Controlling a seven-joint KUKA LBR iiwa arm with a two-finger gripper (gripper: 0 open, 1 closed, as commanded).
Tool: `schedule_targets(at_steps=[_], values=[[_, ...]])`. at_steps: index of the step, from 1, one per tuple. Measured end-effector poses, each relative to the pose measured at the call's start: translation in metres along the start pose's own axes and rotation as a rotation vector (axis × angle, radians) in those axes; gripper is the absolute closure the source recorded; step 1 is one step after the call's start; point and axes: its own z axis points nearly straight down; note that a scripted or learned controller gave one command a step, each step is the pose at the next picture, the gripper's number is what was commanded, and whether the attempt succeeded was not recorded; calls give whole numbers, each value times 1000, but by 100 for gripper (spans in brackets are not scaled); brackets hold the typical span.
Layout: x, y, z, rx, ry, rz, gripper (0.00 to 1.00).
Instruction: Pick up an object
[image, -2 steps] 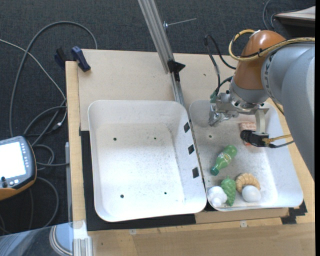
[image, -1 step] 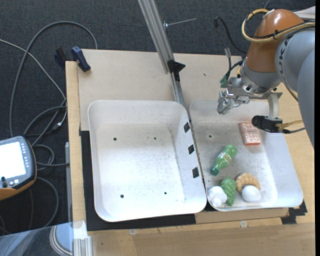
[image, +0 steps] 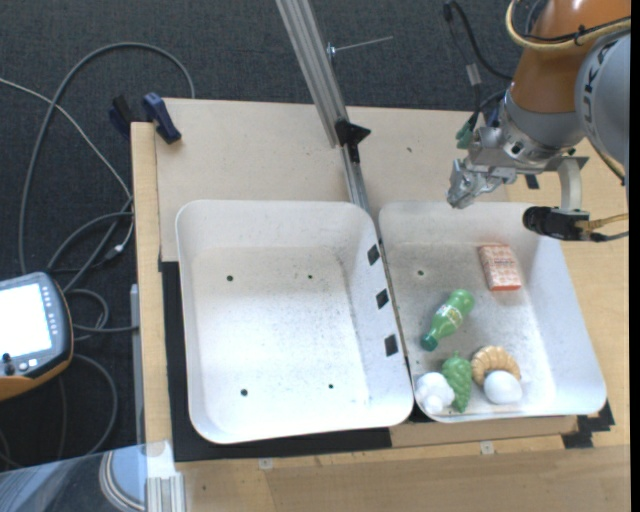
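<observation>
The gripper (image: 466, 190) hangs over the right bin's (image: 560, 300) far rim; whether its jaws are released is unclear.

The arm (image: 570, 60) runs off the top-right corner; left of the left bin (image: 200, 300), a handheld screen (image: 30, 330) is cut off.
</observation>
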Motion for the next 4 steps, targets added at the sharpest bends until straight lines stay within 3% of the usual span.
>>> schedule_targets(at_steps=[1, 4], values=[[0, 2, -53, 0, 0, 0, 100], [173, -28, -48, 13, 4, -6, 100]])
